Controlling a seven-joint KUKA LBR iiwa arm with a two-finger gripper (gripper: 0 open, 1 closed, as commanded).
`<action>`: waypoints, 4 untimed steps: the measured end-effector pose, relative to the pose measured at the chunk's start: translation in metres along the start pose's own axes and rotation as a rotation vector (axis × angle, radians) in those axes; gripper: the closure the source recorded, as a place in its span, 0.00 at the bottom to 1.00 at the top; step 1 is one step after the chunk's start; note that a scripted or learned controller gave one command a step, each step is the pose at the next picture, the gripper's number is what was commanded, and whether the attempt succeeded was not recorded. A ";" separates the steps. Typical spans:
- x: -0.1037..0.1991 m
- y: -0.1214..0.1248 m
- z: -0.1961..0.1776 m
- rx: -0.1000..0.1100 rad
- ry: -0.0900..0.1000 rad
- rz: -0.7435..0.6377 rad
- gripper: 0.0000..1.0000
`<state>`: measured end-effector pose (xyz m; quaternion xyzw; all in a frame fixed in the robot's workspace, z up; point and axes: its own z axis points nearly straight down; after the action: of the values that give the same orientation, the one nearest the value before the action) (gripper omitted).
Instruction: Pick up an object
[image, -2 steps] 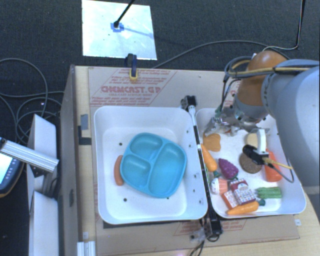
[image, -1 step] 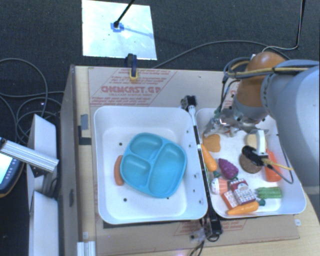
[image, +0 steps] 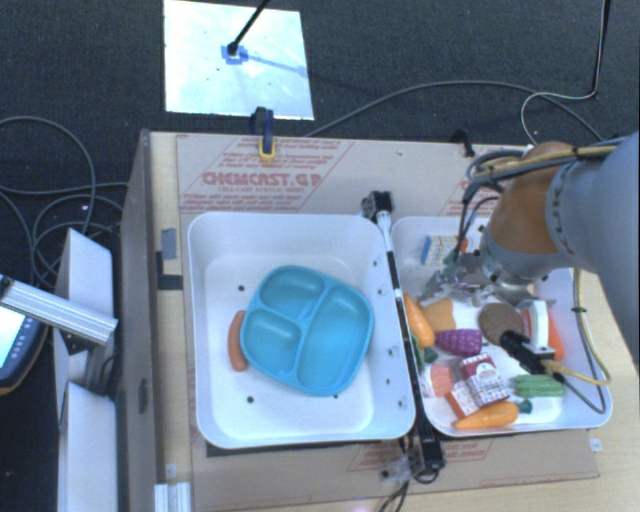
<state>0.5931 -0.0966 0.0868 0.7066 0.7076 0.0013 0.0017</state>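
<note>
Both bins (image: 215, 300) look like smooth glossy white plastic, the blue plate (image: 305, 330) is plastic too but more matt, the bench (image: 300, 170) is printed cardboard, and the toy food (image: 458, 341) is probably shiny plastic, hard to tell

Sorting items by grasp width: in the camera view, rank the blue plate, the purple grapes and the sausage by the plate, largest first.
1. Blue plate, by far largest.
2. Sausage.
3. Purple grapes, close to the sausage; that order is unsure.

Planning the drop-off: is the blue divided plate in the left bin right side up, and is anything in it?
Right side up and empty: the blue divided plastic plate shows its three recessed compartments facing up, all bare. An orange sausage-shaped toy lies beside its left edge.
</note>
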 end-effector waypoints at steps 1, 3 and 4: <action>-0.054 0.037 -0.080 -0.001 -0.002 0.000 0.00; -0.111 0.041 -0.051 0.001 -0.002 -0.001 0.00; -0.063 0.005 -0.002 -0.006 -0.003 -0.002 0.00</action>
<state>0.5981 -0.1596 0.0890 0.7059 0.7083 0.0024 0.0047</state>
